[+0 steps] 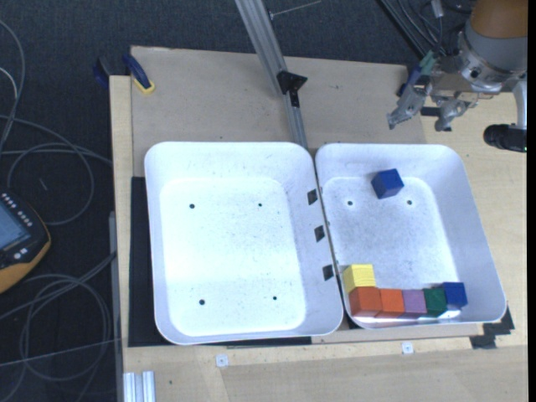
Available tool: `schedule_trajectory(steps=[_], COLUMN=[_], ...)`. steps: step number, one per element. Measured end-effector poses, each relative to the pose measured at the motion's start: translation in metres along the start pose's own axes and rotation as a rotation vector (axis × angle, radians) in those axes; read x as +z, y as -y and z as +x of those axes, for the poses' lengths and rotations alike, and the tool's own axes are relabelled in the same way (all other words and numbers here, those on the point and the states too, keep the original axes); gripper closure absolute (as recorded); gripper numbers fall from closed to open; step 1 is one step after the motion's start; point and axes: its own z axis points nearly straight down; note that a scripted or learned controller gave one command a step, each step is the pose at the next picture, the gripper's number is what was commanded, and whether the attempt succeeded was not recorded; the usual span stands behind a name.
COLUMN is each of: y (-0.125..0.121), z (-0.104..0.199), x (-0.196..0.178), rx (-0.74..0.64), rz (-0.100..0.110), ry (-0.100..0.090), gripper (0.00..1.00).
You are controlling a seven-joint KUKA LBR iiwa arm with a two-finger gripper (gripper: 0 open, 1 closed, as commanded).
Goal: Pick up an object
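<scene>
Dark carpet surrounds the wooden desk. Above its far edge, the metal two-finger end effector hangs spread and empty, beyond the right white bin. Nothing is picked yet; the small blue cube lies nearest.

No writing, label, brand or number can be read anywhere. The handheld device at the left edge has a lit screen, but its content is too small and blurred to make out, and the blocks show plain faces.
</scene>
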Motion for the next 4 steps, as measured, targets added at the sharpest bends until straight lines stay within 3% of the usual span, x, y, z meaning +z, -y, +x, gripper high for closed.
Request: schedule_trajectory(steps=[1, 2, 3, 4], y=[0.000, -0.013, 0.001, -0.003], z=[0.000, -0.003, -0.009, -0.009], x=[0.000, 0.126, 0.193, 0.176], rx=[0.000, 0.001, 0.002, 0.002], rz=[0.001, 0.008, 0.008, -0.004], ry=[0.001, -0.001, -0.001, 0.000], gripper=[0.00, 0.00, 0.00, 1.00])
